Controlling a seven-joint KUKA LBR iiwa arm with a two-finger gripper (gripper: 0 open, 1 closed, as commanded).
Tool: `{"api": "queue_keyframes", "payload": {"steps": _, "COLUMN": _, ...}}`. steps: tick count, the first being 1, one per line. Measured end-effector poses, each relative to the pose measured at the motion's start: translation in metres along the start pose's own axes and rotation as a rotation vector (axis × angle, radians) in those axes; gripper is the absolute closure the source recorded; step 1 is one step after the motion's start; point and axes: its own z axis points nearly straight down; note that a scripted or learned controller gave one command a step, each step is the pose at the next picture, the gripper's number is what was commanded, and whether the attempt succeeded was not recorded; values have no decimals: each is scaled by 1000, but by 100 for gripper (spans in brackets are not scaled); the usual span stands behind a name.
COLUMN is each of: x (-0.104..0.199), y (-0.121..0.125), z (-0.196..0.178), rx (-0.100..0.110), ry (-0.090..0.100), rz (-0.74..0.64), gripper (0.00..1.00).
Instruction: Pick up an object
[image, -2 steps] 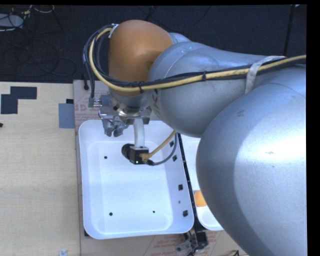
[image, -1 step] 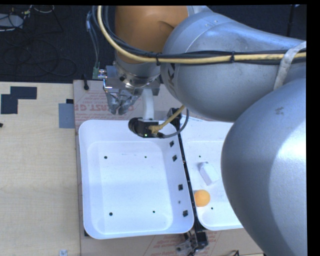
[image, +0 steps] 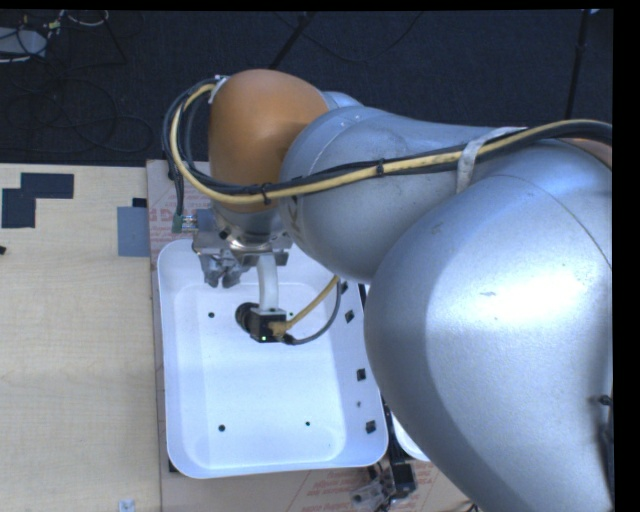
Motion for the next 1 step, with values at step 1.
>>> {"api": "queue_keyframes", "payload": {"steps": 1, "x": 0, "y": 1, "z": -6, "rx": -6, "ry": 2, "rz": 0, "gripper": 0}}
